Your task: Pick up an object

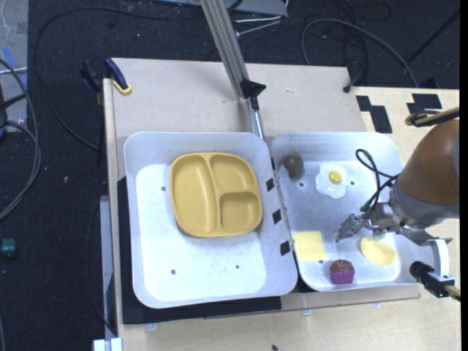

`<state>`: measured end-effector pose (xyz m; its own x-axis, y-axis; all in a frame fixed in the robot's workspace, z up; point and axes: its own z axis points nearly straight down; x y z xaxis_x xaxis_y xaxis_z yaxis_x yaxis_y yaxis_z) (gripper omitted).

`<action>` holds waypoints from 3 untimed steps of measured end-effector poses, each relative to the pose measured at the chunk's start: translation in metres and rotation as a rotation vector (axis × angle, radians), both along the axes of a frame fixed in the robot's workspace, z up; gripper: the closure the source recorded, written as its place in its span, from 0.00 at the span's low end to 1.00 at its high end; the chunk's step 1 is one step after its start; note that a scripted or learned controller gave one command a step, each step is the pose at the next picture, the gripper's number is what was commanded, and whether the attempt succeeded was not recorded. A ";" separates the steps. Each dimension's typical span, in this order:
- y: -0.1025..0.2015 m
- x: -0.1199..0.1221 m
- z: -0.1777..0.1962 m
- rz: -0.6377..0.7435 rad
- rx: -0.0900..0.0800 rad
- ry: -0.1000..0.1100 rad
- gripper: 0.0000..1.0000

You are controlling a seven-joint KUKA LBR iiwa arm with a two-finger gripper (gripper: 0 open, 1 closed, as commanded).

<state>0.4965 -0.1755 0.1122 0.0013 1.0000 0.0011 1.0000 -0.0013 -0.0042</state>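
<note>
The right bin [380, 148] holds several toy foods: a brown ball [293, 165] at its back left, a fried egg [333, 180] behind the middle, a yellow square slice [308, 246] at the front left, a purple cupcake [341, 271] at the front, and a pale yellow round piece [378, 251] at the front right. My gripper [352, 227] hangs low over the bin's middle-right, just left of the round piece and below the egg. Nothing shows between its fingers.
The left bin [146, 196] carries a yellow three-compartment plate [216, 194]. A grey metal pole [227, 39] slants down from the top to the seam between the bins. The arm's orange and grey body [431, 178] covers the right bin's right side. Black cables lie around the bench.
</note>
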 end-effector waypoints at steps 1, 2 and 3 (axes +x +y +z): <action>0.000 0.002 -0.018 0.001 -0.004 -0.008 0.00; -0.002 0.004 -0.006 -0.001 -0.009 -0.017 1.00; -0.006 0.002 0.037 0.002 -0.002 -0.007 1.00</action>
